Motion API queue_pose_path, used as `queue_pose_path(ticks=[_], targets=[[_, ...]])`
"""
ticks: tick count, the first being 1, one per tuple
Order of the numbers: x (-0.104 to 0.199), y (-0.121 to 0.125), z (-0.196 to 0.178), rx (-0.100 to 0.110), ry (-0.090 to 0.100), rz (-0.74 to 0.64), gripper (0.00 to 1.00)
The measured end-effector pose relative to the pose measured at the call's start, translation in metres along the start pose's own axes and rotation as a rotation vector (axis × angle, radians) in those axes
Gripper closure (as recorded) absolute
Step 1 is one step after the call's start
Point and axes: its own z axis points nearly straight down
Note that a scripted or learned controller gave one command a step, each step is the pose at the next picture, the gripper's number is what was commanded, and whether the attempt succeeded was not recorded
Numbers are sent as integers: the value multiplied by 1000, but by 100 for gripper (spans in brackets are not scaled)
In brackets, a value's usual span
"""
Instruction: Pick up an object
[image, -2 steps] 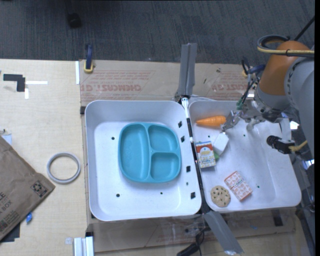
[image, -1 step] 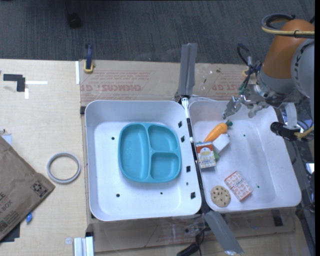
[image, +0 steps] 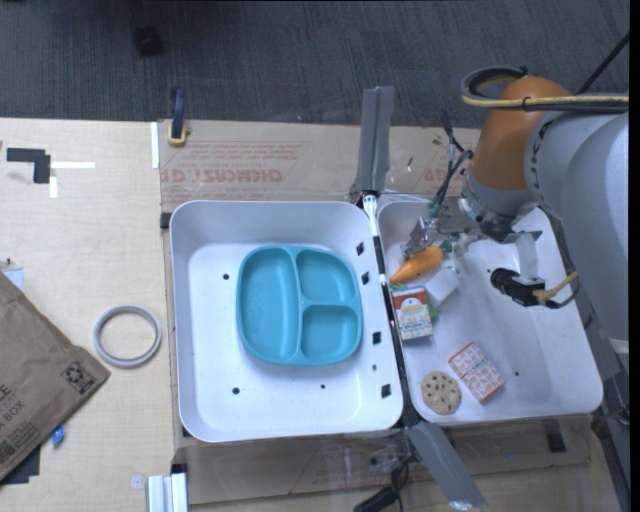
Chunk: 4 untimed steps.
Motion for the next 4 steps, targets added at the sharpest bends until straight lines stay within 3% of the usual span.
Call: queue_pose_path(ticks=[1,2,3,4], targets=[[-11,-1,0,1,0,215,0],[-60,-5,-69,2,0,212,0],[-60,-5,-69,3,0,212,0],[-13,-1,0,2,0,195,0]])
